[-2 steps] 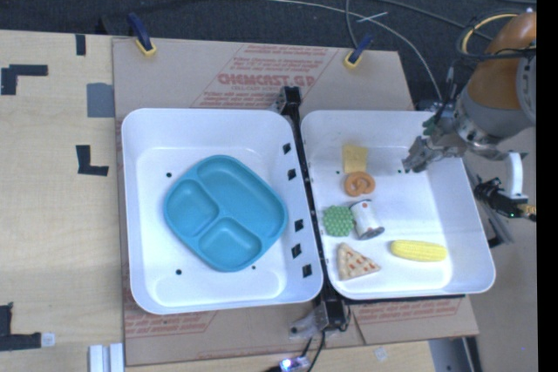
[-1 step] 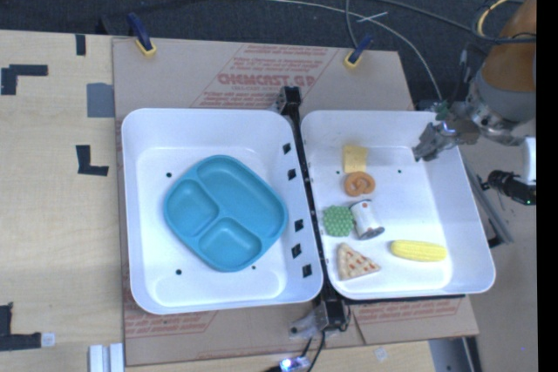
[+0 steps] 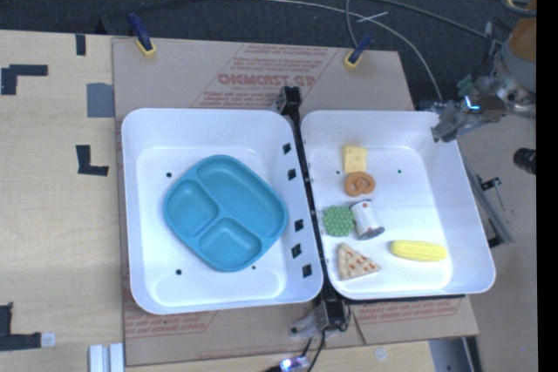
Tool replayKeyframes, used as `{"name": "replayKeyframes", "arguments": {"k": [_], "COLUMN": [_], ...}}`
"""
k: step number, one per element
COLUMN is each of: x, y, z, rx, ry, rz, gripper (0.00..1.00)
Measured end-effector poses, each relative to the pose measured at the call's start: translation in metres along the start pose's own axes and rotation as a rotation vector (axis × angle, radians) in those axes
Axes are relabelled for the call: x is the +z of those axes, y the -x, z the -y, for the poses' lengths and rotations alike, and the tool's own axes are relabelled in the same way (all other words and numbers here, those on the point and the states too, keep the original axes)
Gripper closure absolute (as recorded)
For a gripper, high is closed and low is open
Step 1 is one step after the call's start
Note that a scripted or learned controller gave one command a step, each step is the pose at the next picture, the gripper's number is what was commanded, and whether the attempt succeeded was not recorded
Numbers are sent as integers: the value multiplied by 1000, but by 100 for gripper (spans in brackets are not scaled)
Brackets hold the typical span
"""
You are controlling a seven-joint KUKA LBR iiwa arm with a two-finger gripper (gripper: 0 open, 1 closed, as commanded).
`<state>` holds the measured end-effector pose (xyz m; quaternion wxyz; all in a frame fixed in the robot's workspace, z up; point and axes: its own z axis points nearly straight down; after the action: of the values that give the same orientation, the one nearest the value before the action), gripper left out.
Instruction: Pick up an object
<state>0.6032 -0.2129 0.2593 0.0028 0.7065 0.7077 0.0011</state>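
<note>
Wooden bench (image 3: 52, 213), two white bins (image 3: 135, 187); food toys in the right bin (image 3: 462, 213) untouched. Gripper (image 3: 449, 125) at its corner, finger state unclear. Nothing picked yet.

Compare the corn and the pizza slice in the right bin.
The corn is yellow and elongated; the pizza slice is tan with red spots and triangular. The corn lies toward the bin's right side, the pizza near the divider between the bins. Both are small toy foods lying flat along the near side of the right bin.
</note>
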Motion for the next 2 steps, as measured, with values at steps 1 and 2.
{"name": "replayKeyframes", "arguments": {"k": [1, 2], "x": [-25, -9], "y": [0, -49], "z": [-1, 4], "rx": [0, -2], "ry": [-4, -8], "rz": [-2, -2], "gripper": [100, 100]}}
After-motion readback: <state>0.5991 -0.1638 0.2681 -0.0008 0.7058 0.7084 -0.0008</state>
